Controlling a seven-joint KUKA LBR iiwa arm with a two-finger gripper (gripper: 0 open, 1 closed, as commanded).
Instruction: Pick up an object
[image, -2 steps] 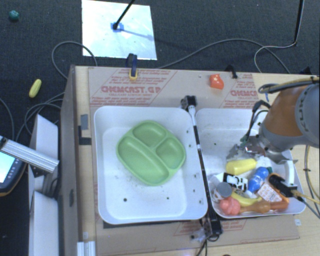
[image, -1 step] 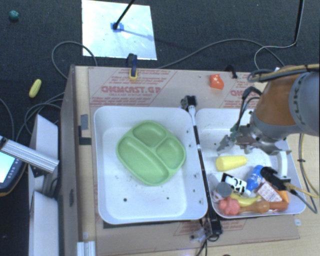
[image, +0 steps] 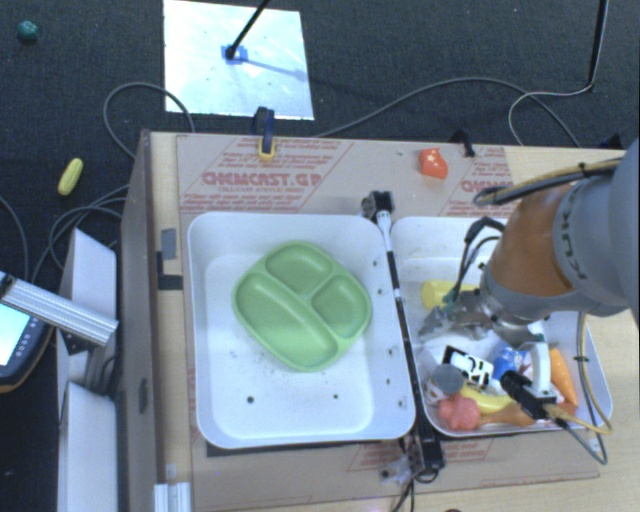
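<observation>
Camera view, single frame. Bench (image: 300, 170): one cardboard-covered top carrying two shallow white bins side by side.

Left bin (image: 225, 400): fills the 9 o'clock half of the bench. Contents: one green divided plate (image: 300, 303) with three compartments, lying flat near the bin's centre and turned at a slant.

Right bin (image: 425, 250): on the 3 o'clock side, its wall touching the left bin's along the middle seam.

Arm (image: 570, 250): one, grey with an orange band, entering from 3 o'clock and covering much of the right bin.

Gripper (image: 452, 318): one, hanging low over the middle of the right bin, at 9 o'clock from the wrist. Metal parts show there, but how far the fingers are spread, or whether anything sits between them, cannot be told.

Loose objects, all heaped toward 6 o'clock in the right bin:
- one yellow piece (image: 436, 294), at 12 o'clock of the gripper, partly hidden
- one yellow banana-like piece (image: 492, 402), along the lower rim
- one orange carrot-like piece (image: 563, 375), at 3 o'clock of the heap
- one pink round object (image: 459, 412), touching the banana-like piece
- one black-and-white item (image: 470, 364), just below the gripper
- one blue item (image: 508, 360), beside it

Outside the bins: one small orange object (image: 432, 163) on the bench at 12 o'clock.
</observation>
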